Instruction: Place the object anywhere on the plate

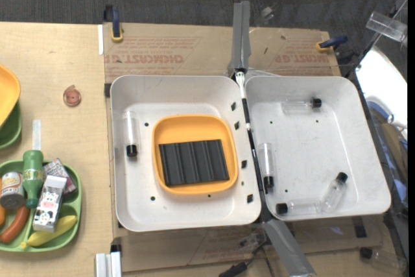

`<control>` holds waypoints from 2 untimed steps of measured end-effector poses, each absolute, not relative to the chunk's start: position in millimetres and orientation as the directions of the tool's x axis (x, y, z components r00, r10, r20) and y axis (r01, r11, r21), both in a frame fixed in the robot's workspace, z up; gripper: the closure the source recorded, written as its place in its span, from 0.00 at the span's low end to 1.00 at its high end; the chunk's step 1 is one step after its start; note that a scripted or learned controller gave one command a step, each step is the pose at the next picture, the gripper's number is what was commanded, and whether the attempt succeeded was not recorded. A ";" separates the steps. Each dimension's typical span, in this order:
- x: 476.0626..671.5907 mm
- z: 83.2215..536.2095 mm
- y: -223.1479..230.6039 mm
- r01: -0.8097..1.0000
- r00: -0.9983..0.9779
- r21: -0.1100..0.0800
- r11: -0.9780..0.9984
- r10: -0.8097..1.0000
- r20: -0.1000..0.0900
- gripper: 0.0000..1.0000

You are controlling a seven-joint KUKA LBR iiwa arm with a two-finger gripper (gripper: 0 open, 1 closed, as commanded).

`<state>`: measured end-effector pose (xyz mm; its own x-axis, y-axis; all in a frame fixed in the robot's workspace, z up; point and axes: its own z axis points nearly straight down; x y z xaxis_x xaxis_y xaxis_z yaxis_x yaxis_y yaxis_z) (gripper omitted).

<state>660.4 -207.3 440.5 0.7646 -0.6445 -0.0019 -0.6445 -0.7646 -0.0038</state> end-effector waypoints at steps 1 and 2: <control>660.3 440.5 -212.9 -0.389 0.921 -0.006 -0.921 -0.389 0.000 1.00; 660.4 440.4 -219.2 -0.195 0.981 -0.007 -0.981 -0.195 0.002 1.00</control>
